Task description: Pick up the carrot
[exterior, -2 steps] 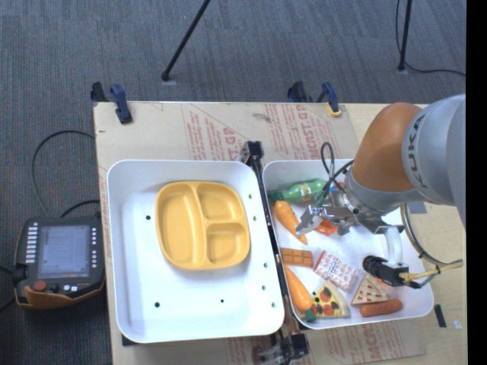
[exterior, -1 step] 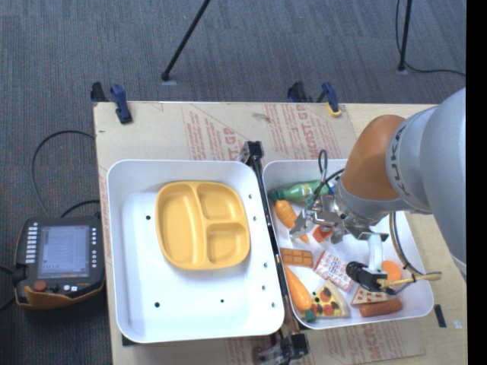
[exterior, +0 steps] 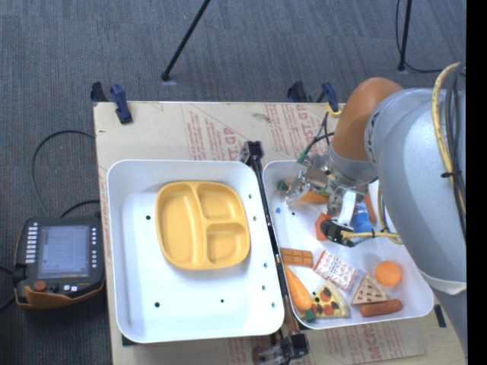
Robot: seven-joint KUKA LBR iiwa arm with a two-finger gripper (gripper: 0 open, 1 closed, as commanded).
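Currently: carrot (exterior: 297, 288) lies untouched at 7 o'clock in the right bin (exterior: 426, 295), against its left wall.

Pizza slice (exterior: 329, 302) touches it at 3 o'clock, brown wafer (exterior: 296, 258) just at 12. Gripper (exterior: 304, 186) hovers well apart, up at the bin's 11 o'clock over other items; can't tell if it's spread or closed. Risks, my read: wall blocks one finger on descent, or the grab catches the pizza slice instead; the tapered carrot could squirt out.
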